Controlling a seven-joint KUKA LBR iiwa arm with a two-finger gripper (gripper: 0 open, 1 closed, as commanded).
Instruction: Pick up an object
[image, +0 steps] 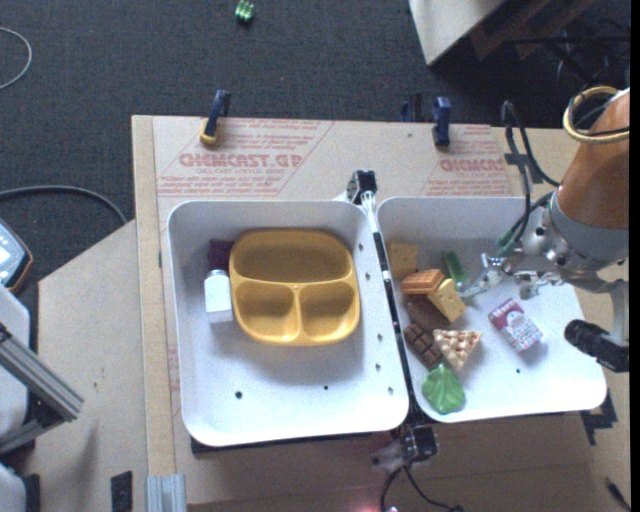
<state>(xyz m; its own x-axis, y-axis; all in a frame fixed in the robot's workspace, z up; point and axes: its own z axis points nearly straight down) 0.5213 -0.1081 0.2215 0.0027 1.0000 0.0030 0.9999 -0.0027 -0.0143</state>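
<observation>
Right bin cluttered — arm cut off at edge, pincer state unclear, partly hidden

Divided tray in left bin; food items in right bin.

Single fixed camera, mounted above the bench, looking down at a slant from the near side. Both white bins are in frame: the left bin sits near centre, the right bin beside it toward the frame's right. Range is moderate; dark floor shows beyond the bench's far edge. The arm enters right of the right bin.
</observation>
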